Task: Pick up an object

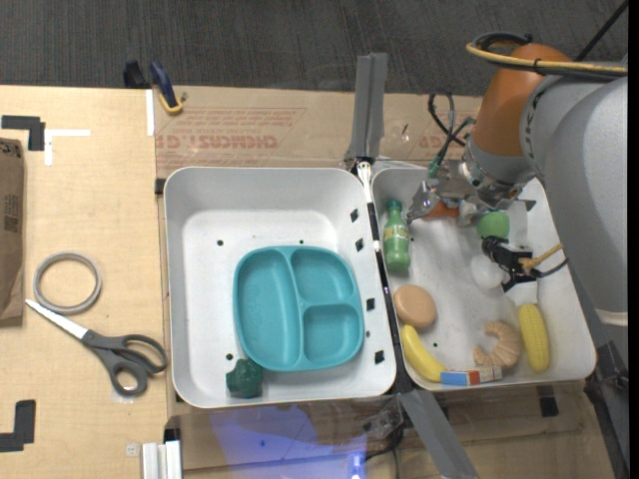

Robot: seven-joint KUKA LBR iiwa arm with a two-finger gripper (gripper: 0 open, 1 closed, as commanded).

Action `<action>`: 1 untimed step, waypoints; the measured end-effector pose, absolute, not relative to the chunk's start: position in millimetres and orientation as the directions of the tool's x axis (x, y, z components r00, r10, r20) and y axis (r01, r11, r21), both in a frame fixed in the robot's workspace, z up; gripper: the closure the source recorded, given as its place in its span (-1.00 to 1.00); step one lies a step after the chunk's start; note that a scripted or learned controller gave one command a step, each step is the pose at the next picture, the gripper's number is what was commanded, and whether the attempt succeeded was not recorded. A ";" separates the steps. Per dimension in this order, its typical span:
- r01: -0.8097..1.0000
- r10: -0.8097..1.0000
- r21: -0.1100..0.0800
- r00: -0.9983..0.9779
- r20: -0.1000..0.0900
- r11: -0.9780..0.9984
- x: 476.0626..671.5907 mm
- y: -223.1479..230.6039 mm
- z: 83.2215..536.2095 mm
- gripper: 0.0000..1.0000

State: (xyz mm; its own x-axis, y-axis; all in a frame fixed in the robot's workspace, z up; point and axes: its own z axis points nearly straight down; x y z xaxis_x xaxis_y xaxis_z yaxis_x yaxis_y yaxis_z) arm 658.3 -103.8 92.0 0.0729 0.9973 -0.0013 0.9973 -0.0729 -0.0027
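Observation:
My gripper [467, 204] hangs low over the far end of the right bin [569, 367], under the orange wrist band. A small round green object [493, 224] and a bit of orange [469, 209] lie right beside it; whether either is gripped is unclear. A green bottle [396, 238] lies by the bin's left wall. Nearer the front sit a tan bun [415, 306], a banana [419, 355], a corn cob [535, 336], a croissant-like pastry [499, 345] and a small multicoloured stick [469, 375].
The left bin [200, 208] holds a teal divided plate [298, 306] and a dark green lump [245, 378] at its front. On the bench to the left lie scissors [105, 348] and a tape roll [67, 280].

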 end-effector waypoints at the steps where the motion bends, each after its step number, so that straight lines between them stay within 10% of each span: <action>1: 0.998 0.998 -0.005 0.069 -0.004 -0.069 658.1 -103.9 101.2 1.00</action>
State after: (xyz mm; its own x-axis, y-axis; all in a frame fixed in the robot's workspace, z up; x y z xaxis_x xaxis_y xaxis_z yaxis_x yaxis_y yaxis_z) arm 658.1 -103.9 101.2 0.0694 0.9976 -0.0043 0.9976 -0.0694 -0.0048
